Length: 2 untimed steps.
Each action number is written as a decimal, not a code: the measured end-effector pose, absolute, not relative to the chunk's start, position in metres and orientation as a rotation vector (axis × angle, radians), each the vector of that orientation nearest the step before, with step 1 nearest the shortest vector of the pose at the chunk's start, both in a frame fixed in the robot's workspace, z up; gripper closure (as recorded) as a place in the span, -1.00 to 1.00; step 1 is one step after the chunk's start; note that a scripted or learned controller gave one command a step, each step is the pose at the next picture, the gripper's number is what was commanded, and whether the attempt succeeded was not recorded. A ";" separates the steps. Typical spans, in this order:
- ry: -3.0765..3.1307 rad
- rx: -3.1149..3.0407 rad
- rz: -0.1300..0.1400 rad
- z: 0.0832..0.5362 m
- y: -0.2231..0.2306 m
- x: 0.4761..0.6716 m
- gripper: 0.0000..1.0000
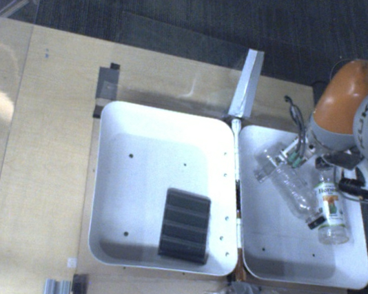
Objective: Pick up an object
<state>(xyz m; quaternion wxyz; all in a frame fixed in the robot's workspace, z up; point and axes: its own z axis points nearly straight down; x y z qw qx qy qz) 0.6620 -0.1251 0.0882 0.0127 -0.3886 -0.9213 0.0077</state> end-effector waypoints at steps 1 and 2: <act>-2.849 -1.267 0.003 0.089 -0.129 0.660 -1.00; -2.818 -1.411 -0.006 0.176 -0.131 0.632 -1.00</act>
